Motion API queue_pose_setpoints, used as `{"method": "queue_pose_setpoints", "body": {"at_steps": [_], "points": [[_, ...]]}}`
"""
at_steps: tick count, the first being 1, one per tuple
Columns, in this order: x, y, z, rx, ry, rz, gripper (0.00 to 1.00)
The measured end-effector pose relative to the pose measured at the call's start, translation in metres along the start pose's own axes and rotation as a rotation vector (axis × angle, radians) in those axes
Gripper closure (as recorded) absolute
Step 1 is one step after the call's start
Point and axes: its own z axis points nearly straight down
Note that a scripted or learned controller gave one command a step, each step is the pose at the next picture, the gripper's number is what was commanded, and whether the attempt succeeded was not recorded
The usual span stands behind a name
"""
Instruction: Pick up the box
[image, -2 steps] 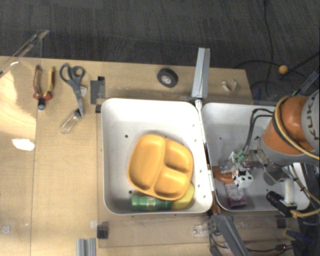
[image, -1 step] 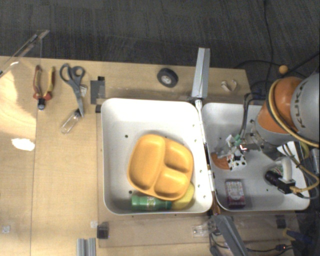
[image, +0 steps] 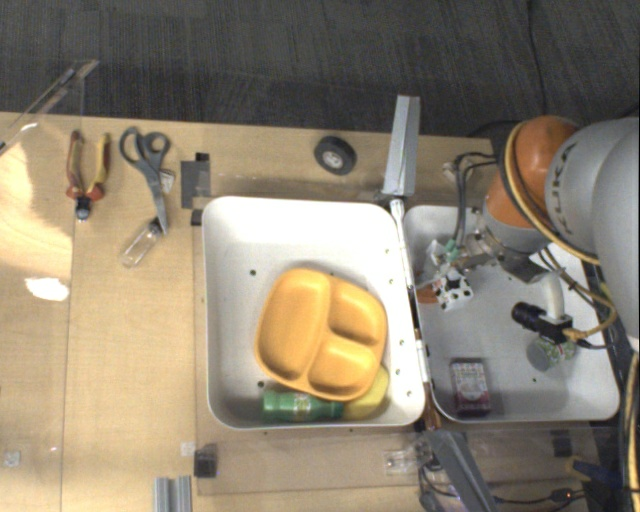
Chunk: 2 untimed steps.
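**Box lies apart from the gripper in the right bin**

The box (image: 470, 387) sits in the right bin (image: 530, 385), down in its lower left corner as the camera sees it, close to the wall shared with the left bin (image: 222, 300). It is small and dark maroon with a greyish top face, and it lies flat on the white floor with nothing touching it.

The arm (image: 590, 180) reaches in from the right, its orange band above the bin's far edge. The gripper (image: 450, 283) is over the upper left part of the same bin, just beside the dividing wall and well apart from the box. From this angle I cannot tell whether the jaws are released or clenched, and nothing shows between them.

In the left bin a yellow divided tray (image: 322, 332) lies tilted on a green can (image: 295, 404) and a yellow-green lump (image: 373, 393) near the lower wall.

On the bench (image: 100, 350), beyond the bins, lie scissors (image: 150, 168), red-handled pliers (image: 85, 172) and a tape roll (image: 335, 155).
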Motion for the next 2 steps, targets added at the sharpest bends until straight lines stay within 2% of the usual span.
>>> {"method": "queue_pose_setpoints", "body": {"at_steps": [1, 2], "points": [[-0.008, -0.072, -0.077, 0.016, 0.013, -0.154, 0.00], [-0.002, -0.024, -0.006, 0.004, 0.007, 0.016, 0.00]]}}
